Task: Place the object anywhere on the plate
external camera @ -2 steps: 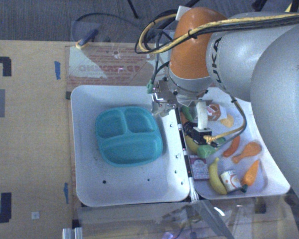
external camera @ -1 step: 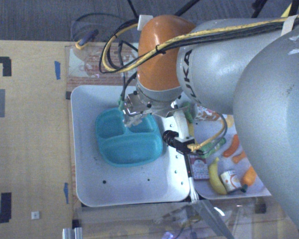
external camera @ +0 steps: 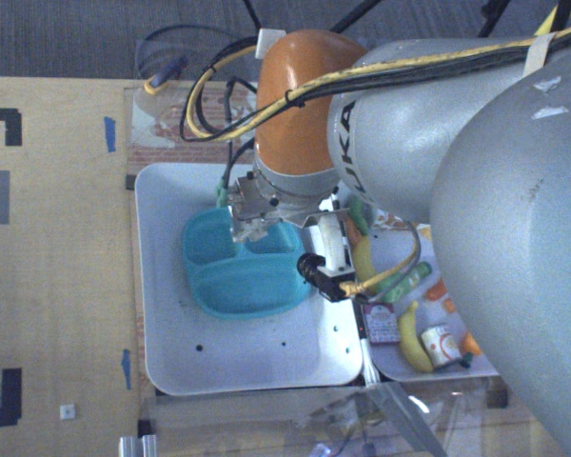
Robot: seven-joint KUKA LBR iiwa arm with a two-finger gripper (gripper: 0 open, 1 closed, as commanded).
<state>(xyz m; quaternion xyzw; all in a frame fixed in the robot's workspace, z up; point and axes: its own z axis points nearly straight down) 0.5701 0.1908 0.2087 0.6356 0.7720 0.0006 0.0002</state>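
Object: cannot tell which item it is, nor whether the hand [external camera: 250,219] grips anything; hand state hidden under the wrist. Hand sits over the far rim of the plate [external camera: 238,288], above its smaller compartments. Risk, as judged: a release here could land on the rim or divider and roll off into the bin [external camera: 247,360] around the plate. Object's heading and long axis: cannot tell. Loose items, incl. a banana [external camera: 414,343], lie right of the plate
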